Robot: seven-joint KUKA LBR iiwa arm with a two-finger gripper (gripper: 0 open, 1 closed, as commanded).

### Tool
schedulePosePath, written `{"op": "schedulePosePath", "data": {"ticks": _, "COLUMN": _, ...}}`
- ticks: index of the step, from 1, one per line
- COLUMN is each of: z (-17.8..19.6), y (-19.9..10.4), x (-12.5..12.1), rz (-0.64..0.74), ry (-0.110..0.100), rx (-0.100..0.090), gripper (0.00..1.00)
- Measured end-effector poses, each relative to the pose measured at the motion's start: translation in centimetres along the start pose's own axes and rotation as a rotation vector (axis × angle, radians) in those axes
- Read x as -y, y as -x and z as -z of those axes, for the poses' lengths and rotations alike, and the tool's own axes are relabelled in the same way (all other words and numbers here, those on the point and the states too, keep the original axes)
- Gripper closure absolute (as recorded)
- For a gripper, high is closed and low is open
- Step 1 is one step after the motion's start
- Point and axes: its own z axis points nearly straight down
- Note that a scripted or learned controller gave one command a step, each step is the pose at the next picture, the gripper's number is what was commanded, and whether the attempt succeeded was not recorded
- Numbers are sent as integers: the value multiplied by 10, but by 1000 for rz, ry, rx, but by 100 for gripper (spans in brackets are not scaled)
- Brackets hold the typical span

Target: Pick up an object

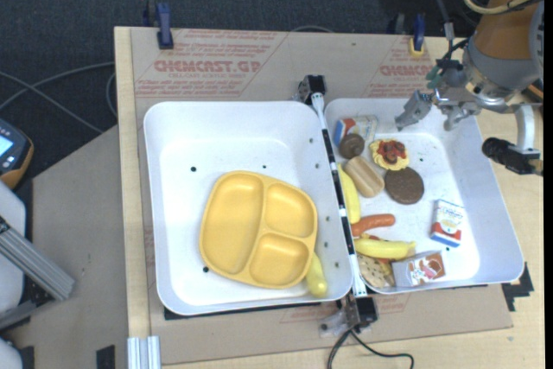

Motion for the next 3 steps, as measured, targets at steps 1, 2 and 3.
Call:
{"op": "schedulePosePath", "data": {"ticks": 1, "z": -109, "y": -20, "x": 16, "rz": 1, "ry": -7, "rx": -2, "gripper": 0}}
{"op": "schedulePosePath", "data": {"ticks": 2, "z": -92, "y": -19, "x": 13, "rz": 0, "ry": 3, "rx": 1, "gripper": 100}}
{"op": "schedulePosePath", "data": {"ticks": 3, "z": 4, "y": -98, "x": 30, "rz": 8, "ry": 10, "rx": -2, "gripper": 100}}
